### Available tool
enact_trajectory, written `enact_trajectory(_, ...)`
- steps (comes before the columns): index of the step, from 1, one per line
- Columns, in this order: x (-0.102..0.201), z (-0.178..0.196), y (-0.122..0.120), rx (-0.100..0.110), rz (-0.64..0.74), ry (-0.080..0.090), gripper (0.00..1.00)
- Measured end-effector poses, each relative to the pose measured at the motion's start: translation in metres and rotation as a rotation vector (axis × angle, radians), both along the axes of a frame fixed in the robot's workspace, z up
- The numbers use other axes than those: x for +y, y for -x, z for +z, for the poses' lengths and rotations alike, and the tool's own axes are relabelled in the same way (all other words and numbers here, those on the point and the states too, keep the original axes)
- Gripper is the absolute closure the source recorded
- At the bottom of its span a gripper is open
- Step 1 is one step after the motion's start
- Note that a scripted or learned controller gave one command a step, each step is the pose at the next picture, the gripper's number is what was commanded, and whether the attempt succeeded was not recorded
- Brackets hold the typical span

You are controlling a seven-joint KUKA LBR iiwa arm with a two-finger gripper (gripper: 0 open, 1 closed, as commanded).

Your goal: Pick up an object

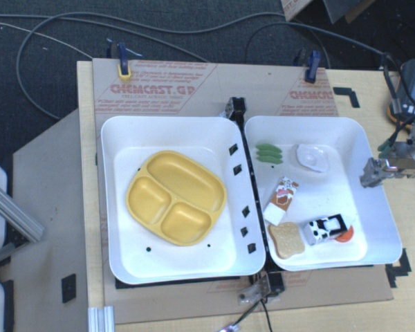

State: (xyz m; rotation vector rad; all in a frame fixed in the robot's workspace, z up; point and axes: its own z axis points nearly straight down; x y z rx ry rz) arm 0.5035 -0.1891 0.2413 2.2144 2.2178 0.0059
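Sitting in the left bin [117, 185], a yellow divided plate [176, 197]; the right bin [373, 206] holds toy food. Whether the gripper [373, 173] at its right rim is clenched: cannot tell.

blue clamps [124, 55] on cardboard sheet [162, 88], black cables [48, 26] on dark floor

A single fixed camera hangs above the surface [159, 88] and looks down at a slant, far enough off to take in both white bins whole, along with the surface's clamped far edge and the dark floor [48, 61] beyond. The gripper [371, 173] sits at the frame's right margin; the right bin [373, 206] lies just beside it, the left bin [114, 185] well apart across the frame.
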Motion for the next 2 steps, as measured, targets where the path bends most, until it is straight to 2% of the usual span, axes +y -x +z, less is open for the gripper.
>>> enact_trajectory(1, 0.000, 0.054, -0.002, 0.000, 0.000, 0.000, 1.00)
enact_trajectory(2, 0.057, 0.034, -0.006, 0.010, 0.004, -0.006, 1.00)
